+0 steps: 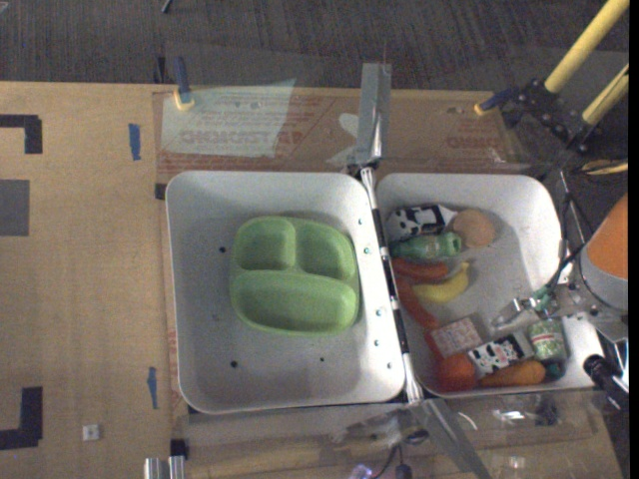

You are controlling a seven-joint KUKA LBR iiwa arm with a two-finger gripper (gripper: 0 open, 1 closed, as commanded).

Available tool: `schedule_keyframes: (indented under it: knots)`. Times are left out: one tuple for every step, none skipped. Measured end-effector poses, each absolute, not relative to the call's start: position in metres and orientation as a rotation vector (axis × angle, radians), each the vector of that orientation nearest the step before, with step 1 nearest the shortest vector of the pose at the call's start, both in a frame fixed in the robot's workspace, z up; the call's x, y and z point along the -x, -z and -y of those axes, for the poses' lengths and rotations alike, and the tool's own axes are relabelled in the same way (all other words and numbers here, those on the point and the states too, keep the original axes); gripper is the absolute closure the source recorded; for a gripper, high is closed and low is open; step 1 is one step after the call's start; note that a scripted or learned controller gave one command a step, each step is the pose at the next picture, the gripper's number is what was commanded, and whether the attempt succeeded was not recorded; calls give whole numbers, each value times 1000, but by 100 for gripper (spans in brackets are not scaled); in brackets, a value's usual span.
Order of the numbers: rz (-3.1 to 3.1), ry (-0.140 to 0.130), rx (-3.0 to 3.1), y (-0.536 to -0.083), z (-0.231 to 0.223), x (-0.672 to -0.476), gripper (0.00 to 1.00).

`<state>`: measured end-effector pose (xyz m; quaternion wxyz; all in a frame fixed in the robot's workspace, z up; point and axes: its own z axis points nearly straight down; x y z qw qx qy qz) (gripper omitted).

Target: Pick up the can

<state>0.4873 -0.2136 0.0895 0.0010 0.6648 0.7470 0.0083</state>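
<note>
Can (pixel 547 338): small, green-labelled, in the right bin (pixel 539 196), near that bin's right wall and toward its near right corner, just beside the cow-print carton (pixel 499 352).
End effector (pixel 534 305): over the right bin's right side, just above the can and reaching in from the right; whether its fingers are open or closed cannot be told, and no object is seen between them.
Arm (pixel 614 257): grey with an orange band, at the table's right edge.
Left bin (pixel 190 267): holds a green divided plate (pixel 295 275) lying near its middle.
Right bin, far end: a black-and-white carton (pixel 417 221), a tan ball (pixel 477 228), and a green bottle (pixel 427 246) lying on its side.
Right bin, middle: a banana (pixel 446 287), with a red piece (pixel 417 268) just beside it.
Right bin, near end: a pink card (pixel 458 334), an orange round item (pixel 454 371), and a carrot (pixel 514 374) along the near wall.
Table (pixel 80 267): brown cardboard surface with blue tape marks toward its left edge.
</note>
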Motion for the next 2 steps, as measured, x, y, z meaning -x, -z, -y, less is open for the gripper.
schedule_keyframes:
  knots:
    - [-2330,-13,-2086,-99,220,-487,100]
    - [-2294,0,-2142,-176,223,-521,100]
